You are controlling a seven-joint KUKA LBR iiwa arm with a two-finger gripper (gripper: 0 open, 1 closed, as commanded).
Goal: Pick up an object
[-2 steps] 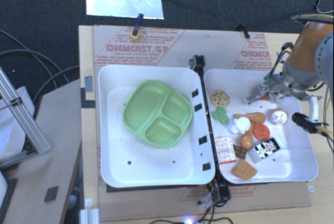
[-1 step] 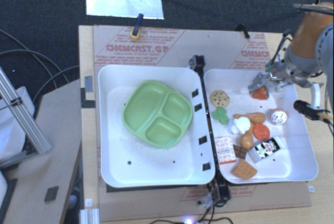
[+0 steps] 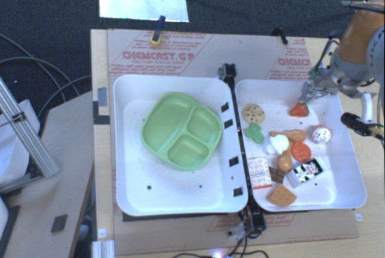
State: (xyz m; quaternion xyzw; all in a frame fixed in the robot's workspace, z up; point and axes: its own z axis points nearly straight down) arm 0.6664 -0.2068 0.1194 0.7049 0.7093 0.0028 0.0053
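Two shallow white plastic bins side by side, smooth, rounded corners, on printed cardboard sheet (image 3: 180, 55).

Left bin (image 3: 129, 130): pale green divided plate (image 3: 181, 129), matte plastic, three compartments, sits tilted on bin floor, well left of gripper.

Right bin (image 3: 343, 154): toy-food clutter. Gripper (image 3: 308, 96) low at bin's far edge, fingertips pointing down-left. Small red-orange wedge-ish piece (image 3: 299, 109) directly under/just in front of tips — touching or just beside, can't tell. Finger spread: can't tell, tips too small and dark against the wrist hardware. No obj visibly between fingers.

Rel. to gripper: round tan cookie w/ dark chips (image 3: 253, 112) to the left, apart. Green lumpy veg piece (image 3: 255, 133) below cookie. White ball w/ specks (image 3: 321, 134) near, toward cam. Orange drumstick shape (image 3: 289, 135) and red-orange disc (image 3: 301, 151) further toward cam. Waffle-textured square (image 3: 281, 195) farthest, at near edge. Flat printed packet (image 3: 259, 172) beside it.
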